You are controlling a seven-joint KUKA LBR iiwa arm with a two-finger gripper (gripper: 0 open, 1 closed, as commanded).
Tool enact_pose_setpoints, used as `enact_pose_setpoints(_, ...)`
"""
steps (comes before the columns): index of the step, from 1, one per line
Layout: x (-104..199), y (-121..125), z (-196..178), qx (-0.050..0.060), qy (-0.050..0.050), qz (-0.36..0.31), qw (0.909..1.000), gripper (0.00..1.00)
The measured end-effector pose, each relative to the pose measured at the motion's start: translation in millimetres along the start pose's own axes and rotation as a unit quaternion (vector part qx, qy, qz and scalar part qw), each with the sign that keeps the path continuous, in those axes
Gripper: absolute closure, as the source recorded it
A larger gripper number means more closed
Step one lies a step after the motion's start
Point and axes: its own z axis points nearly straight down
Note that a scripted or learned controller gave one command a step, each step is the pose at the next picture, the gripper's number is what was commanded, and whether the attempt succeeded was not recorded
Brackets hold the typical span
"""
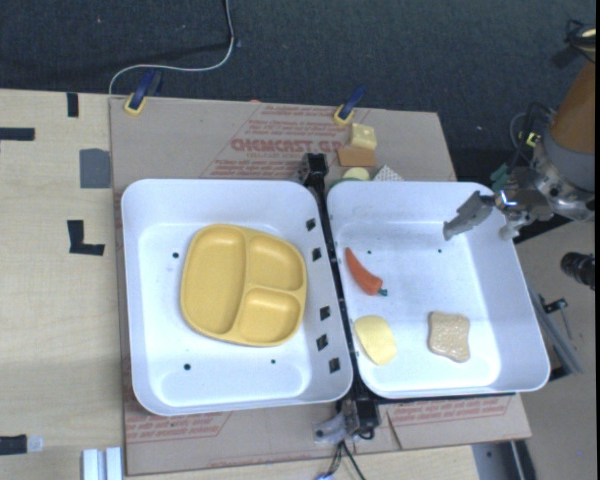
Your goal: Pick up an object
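Observation:
The right bin (pixel 500 268) holds three small items: a red-orange chili-shaped piece (pixel 363 271) near its left wall, a pale yellow lump (pixel 376 339) at the front left, and a tan bread-like piece (pixel 449 336) at the front. My gripper (pixel 478 228) hangs over the bin's back right corner, well apart from all three. It is open, with nothing between its fingers. One grey finger (pixel 465 217) points down and left.
The left bin (pixel 145 268) holds a yellow divided plate (pixel 244 284). Behind the bins, on the cardboard, sit a tan and yellow block (pixel 359 146) and a small pale green item (pixel 355 175). A black divider (pixel 322 268) runs between the bins.

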Motion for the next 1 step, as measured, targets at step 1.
enact_pose_setpoints(1, 63.7, 4.7, 91.9, 0.004, 0.002, -0.002, 1.0000, 0.00)
